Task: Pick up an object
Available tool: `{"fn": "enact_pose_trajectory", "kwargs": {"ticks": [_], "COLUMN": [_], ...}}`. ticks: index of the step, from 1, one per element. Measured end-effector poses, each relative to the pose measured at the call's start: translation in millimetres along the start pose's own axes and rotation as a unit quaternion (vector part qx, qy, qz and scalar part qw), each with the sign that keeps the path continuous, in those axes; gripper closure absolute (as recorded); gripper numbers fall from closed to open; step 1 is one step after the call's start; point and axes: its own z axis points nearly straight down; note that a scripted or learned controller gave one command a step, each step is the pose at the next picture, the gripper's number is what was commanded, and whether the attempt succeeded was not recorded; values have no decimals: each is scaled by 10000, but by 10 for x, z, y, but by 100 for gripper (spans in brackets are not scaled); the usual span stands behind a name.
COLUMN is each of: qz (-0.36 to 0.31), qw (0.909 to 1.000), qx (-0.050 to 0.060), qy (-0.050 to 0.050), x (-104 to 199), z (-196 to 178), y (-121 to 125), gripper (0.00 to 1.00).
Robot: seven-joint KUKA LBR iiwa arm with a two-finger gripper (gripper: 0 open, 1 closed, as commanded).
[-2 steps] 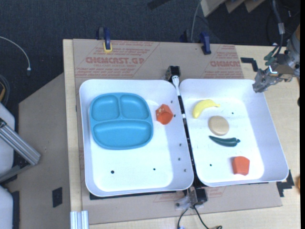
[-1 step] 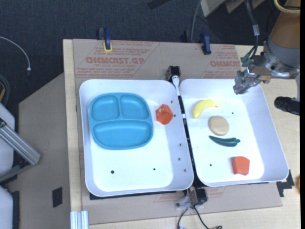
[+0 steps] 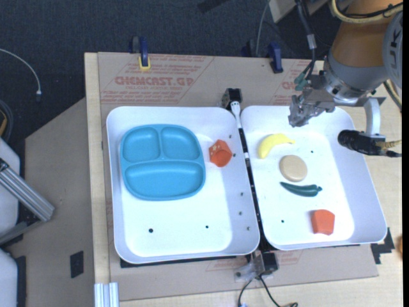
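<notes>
Hovering, gripper (image 3: 299,120) unladen with finger gap impossible to judge, at the right bin's (image 3: 364,190) twelve o'clock rim; approach step judged under way, next calling for descent toward the banana (image 3: 273,144) at seven o'clock.

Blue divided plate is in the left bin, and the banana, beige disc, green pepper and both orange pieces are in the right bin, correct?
Not quite. The camera view shows one orange piece in the left bin beside the blue divided plate; the other orange piece is in the right bin.

banana (image 3: 275,144) yellow | R bin (image 3: 358,235) top-left | lying flat, curved
</notes>
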Motion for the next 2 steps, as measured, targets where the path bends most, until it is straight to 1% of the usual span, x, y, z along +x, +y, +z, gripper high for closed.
{"fn": "enact_pose_trajectory", "kwargs": {"ticks": [1, 2], "qz": [-6, 3], "qw": [10000, 10000], "qx": [-22, -31], "qy": [-4, -12], "x": [572, 1061], "z": [133, 257], "y": [179, 340], "gripper": [100, 100]}}
